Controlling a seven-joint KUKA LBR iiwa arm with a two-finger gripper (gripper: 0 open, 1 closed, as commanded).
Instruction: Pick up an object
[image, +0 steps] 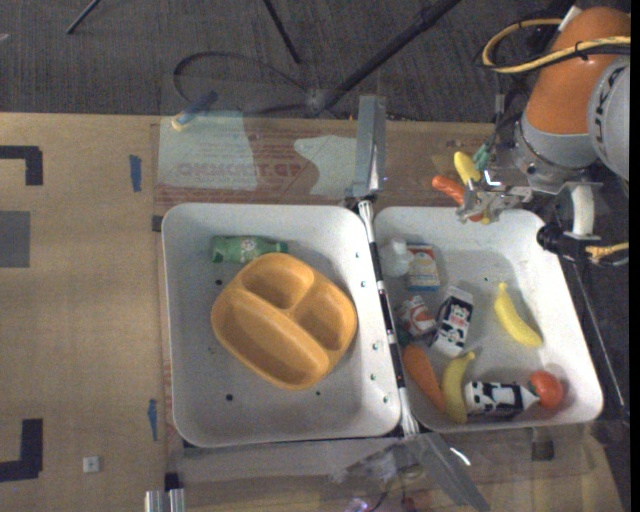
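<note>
two curved bananas (518, 317), glossy yellow

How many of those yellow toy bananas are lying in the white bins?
2, both in the right-hand white bin: one yellow plastic banana lies alone near its right wall, the other at the front beside an orange toy carrot. More might be hidden under the clutter.

Left bin (185, 330): the orange divided plate (284, 318) takes up the centre, with a green packet (247, 247) just above it; bare floor remains along the left wall and the lower edge. Right bin (560, 262): the upper right floor lies open. Its lower left is crowded by two milk cartons (452, 322), a carrot (424, 374), two bananas (517, 317) and a tomato (547, 388).
</note>
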